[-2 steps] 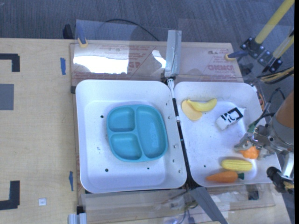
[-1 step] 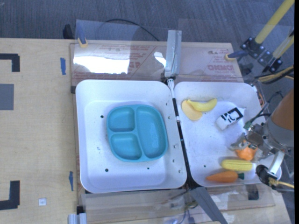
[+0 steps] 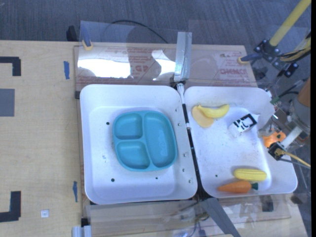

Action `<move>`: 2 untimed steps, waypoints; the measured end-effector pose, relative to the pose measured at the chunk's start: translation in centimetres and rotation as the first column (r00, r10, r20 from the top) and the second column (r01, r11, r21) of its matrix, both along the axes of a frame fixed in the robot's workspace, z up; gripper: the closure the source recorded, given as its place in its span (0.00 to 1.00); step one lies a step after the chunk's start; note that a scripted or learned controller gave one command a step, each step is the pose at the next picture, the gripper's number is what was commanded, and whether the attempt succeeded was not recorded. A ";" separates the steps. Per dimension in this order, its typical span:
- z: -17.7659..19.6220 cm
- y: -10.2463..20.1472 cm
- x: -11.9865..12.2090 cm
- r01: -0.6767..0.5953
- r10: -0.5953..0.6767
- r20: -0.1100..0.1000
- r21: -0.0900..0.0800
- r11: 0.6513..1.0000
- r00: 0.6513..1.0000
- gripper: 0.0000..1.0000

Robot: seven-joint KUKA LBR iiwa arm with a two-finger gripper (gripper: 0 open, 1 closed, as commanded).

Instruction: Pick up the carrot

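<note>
The carrot (image 3: 236,186) is orange with a green stub at its right end. It lies flat along the front wall of the right bin (image 3: 217,152). My gripper (image 3: 274,139) hangs over that bin's right rim, up and to the right of the carrot and well apart from it. Nothing shows in its grasp.
A yellow corn cob (image 3: 250,174) lies just behind the carrot, almost touching it. A banana (image 3: 214,111) and a pale yellow piece (image 3: 201,117) sit at the right bin's back left. A small white and black object (image 3: 243,123) lies near the gripper. The left bin (image 3: 94,132) holds a blue divided plate (image 3: 144,140).
</note>
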State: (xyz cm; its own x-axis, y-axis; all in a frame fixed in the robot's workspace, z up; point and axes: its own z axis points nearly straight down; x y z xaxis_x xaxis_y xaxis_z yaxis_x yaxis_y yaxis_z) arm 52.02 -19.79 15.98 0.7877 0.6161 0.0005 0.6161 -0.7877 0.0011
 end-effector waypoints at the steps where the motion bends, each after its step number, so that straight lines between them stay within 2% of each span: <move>1: -0.1 -0.1 -0.1 0.002 -0.002 -0.003 0.000 1.000 1.000 0.00; 2: -7.4 3.2 -1.0 0.070 -0.070 0.000 0.001 0.998 0.998 0.00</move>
State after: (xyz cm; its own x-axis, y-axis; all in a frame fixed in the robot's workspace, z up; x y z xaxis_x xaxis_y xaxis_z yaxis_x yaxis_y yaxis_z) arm 51.00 -16.62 8.58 0.8288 0.5595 0.0013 0.5595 -0.8288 0.0003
